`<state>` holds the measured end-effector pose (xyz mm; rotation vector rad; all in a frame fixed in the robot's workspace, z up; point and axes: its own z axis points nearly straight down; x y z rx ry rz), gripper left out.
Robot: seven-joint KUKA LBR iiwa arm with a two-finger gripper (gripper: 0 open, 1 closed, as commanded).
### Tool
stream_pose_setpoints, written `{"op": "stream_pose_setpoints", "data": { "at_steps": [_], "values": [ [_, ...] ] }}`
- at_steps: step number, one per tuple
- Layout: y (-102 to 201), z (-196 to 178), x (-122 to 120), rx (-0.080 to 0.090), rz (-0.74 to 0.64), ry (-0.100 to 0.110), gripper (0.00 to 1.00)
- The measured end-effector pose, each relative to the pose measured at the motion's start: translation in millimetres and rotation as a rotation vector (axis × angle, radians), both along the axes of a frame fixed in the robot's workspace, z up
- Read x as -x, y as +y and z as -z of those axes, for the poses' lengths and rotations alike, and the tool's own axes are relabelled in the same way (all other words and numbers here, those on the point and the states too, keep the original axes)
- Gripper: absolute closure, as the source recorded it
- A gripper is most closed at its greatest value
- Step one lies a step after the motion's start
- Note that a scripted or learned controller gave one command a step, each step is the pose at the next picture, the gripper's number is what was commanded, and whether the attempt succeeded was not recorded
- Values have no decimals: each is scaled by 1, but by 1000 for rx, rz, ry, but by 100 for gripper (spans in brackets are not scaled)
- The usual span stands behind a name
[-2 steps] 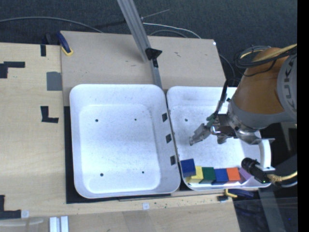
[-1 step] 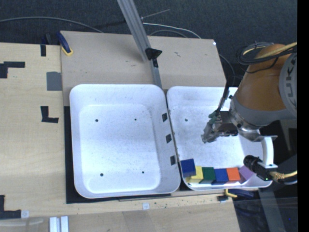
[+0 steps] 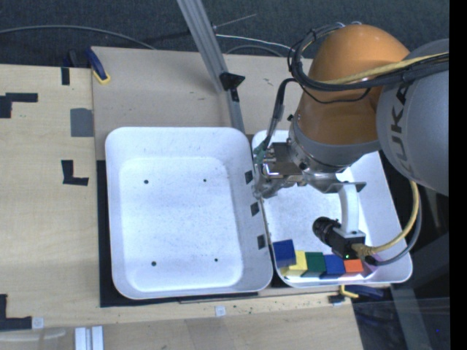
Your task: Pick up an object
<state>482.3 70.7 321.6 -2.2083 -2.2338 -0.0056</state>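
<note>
- Left bin point(image 3: 179, 210): I count its whole floor as open room, with no object standing on it; access is free from above and from the left.
- Right bin point(image 3: 390, 210): I find its far half occupied by the arm's wrist point(image 3: 328, 148) and orange band point(image 3: 350, 79).
- Right bin, middle floor: a bare patch left of a black fitting point(image 3: 332, 233).
- Right bin, near edge: blocked by a row of blocks, blue point(image 3: 284, 251), yellow point(image 3: 296, 262), green point(image 3: 315, 262), a second blue point(image 3: 334, 265), orange point(image 3: 353, 266), packed touching.
- Far side, between the bins: a slanted metal rail point(image 3: 208, 46) crosses the approach.
- Bench point(image 3: 44, 224), left: flat and open.
</note>
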Motion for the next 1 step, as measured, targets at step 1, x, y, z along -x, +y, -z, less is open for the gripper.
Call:
{"op": "stream_pose_setpoints", "data": {
  "at_steps": [1],
  "values": [
    [-29, 31, -2, 5, 13, 7, 100]
  ]
}}
